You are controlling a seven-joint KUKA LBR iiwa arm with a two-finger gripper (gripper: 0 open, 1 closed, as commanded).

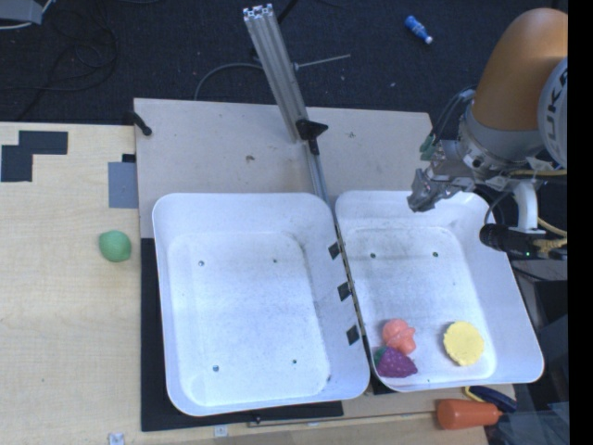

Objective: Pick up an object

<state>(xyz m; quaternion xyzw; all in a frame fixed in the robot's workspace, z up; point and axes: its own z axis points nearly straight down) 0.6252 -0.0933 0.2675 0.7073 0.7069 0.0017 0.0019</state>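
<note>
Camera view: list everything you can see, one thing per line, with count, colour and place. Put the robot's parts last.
white bins: two, white, side by side on the bench
orange toy: one, orange-pink, near end of the right bin, touching the purple toy
purple toy: one, purple with a bit of green, right bin's near edge
yellow toy: one, yellow, right bin, right of the other two
green ball: one, green, on the wooden surface left of the bins
orange object: one, orange, on the bench below the right bin
blue object: one, blue, on the dark floor at the top
metal rail: one, grey, slanting down toward the bins' junction
arm: one, grey with orange band, from the right
gripper: one, dark, over the right bin's far edge
</note>
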